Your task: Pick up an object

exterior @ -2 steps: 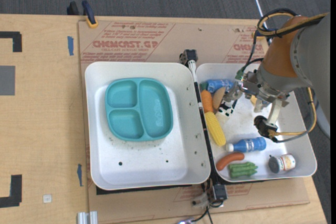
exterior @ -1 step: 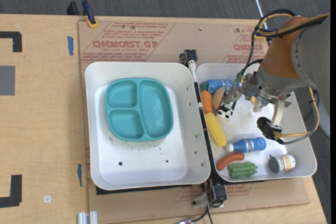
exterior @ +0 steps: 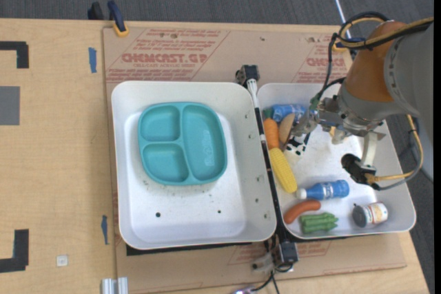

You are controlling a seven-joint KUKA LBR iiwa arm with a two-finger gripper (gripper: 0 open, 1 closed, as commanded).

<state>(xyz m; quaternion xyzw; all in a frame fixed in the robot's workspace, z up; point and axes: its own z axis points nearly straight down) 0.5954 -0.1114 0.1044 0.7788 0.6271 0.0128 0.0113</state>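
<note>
1. Evenly and brightly lit from above, with no hard directional beam.
2. Soft, short shadows under the teal plate (exterior: 183,143) and along the inner walls of the left bin (exterior: 131,217).
3. Near overexposure on the white floor of the right bin (exterior: 324,165), washing out surface detail.
4. Mild softness overall; print on the cardboard sheet (exterior: 165,55) readable but fuzzy.
5. Small items blurred and low in resolution.
6. No obvious bending of straight edges toward the borders.
</note>
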